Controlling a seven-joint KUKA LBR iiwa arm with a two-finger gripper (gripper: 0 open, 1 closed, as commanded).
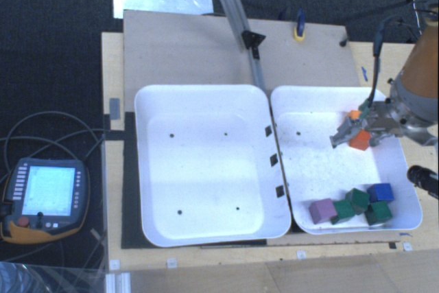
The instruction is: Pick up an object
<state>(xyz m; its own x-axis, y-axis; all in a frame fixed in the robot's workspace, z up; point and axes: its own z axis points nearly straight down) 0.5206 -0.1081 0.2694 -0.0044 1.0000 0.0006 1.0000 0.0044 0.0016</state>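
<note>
At far left, off the counter [206,44]:
pendant: teach pendant [44,199] with lit screen, on dark floor at about 8 o'clock of the view, cables looped round it.
left bin: white bin [147,147], touching the right bin along its right wall.
pole: grey slanted pole [230,0] running from 12 o'clock down to the seam between the bins.
right bin: white bin [302,168], holds all the blocks.
claw: claw [353,132] over the right bin's upper half, about 3 o'clock of the view, arm [422,75] coming in from the right. Can't tell how wide it is set, or whether anything is gripped.
orange block: orange block [360,140] right at the claw tip, touching or just under it; can't tell which.
block cluster: at the right bin's 5 o'clock corner, packed together: purple block [321,210], green blocks [357,202], blue block [381,192]. Well apart from the claw.
</note>
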